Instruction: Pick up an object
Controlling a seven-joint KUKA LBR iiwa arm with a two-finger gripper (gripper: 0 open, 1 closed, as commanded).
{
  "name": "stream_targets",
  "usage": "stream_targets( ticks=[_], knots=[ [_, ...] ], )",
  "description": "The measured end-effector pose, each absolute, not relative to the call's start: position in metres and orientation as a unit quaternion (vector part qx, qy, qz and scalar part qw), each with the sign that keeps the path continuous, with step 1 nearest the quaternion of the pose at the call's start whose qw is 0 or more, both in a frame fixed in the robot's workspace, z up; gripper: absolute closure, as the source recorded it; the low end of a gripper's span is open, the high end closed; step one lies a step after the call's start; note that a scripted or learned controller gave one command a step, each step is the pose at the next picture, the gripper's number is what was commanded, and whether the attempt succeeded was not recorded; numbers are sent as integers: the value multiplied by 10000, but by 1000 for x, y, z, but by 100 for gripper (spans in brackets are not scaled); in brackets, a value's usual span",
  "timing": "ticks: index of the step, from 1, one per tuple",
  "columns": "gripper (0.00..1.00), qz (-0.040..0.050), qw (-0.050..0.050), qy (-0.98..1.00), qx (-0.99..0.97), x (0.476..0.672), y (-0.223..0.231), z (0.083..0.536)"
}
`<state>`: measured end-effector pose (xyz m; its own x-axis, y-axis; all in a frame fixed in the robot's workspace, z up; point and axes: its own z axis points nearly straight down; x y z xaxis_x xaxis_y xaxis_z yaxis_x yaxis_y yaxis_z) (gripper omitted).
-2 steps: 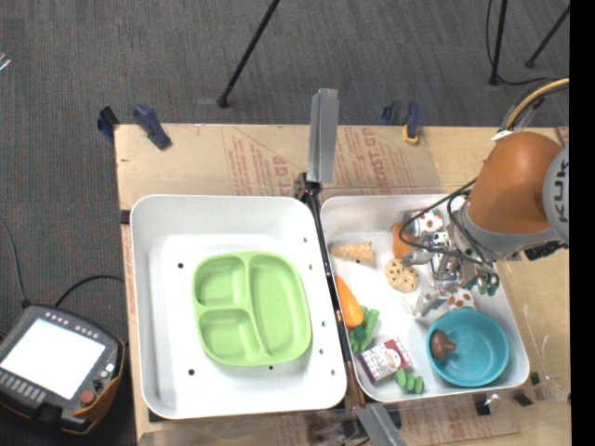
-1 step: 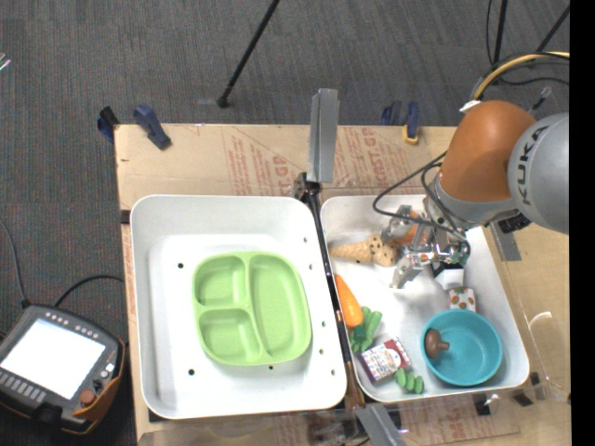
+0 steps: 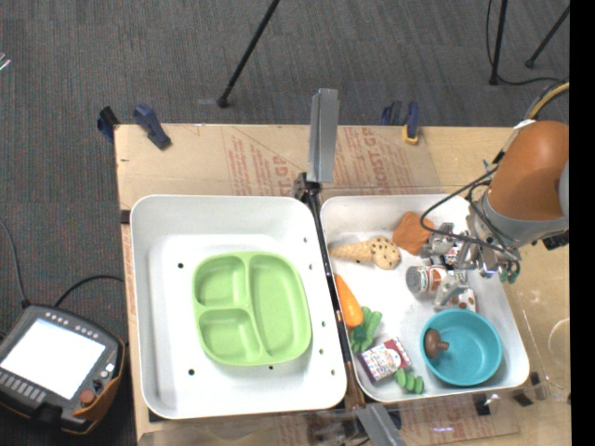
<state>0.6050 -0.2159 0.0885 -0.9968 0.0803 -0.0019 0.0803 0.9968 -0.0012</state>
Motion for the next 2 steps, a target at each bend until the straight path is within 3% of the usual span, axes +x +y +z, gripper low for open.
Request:
stream_targets(
  ticks=[1,2],
  knots=[
    [0,16,12,9984,562,600,-156,88],
    [0,13,-13,9992,403,519,-161,87]
  ],
)
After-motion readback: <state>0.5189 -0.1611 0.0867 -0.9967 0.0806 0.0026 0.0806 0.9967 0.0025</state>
